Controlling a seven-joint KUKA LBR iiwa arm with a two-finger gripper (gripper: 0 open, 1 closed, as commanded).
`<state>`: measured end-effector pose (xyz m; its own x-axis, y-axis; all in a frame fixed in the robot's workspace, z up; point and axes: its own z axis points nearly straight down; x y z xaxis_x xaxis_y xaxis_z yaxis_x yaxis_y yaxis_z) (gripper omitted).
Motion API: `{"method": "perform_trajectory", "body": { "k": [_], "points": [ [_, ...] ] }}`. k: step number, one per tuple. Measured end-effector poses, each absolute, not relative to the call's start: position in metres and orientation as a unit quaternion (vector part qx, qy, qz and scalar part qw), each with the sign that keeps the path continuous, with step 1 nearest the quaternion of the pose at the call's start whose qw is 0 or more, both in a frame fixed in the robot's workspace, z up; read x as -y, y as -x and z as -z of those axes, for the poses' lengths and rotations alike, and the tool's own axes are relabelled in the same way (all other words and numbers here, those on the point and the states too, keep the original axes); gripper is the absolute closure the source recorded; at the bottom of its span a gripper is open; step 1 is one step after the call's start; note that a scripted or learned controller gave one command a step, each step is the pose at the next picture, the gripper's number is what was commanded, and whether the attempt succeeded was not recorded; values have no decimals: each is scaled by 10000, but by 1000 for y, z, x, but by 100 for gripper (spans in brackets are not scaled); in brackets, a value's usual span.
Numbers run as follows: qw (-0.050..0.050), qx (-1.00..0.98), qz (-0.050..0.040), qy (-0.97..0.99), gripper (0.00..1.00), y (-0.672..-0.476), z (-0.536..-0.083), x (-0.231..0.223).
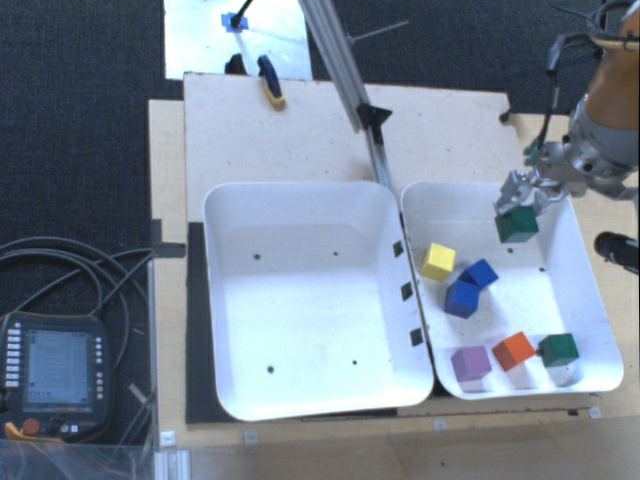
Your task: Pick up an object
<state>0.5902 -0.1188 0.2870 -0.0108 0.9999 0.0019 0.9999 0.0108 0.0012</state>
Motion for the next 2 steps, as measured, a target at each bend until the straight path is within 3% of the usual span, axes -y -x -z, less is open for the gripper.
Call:
{"method": "perform_trajectory", "body": {
  "k": [2],
  "points": [
    [4,7108,11,7034,100,-589,-273,12]
  ]
}}
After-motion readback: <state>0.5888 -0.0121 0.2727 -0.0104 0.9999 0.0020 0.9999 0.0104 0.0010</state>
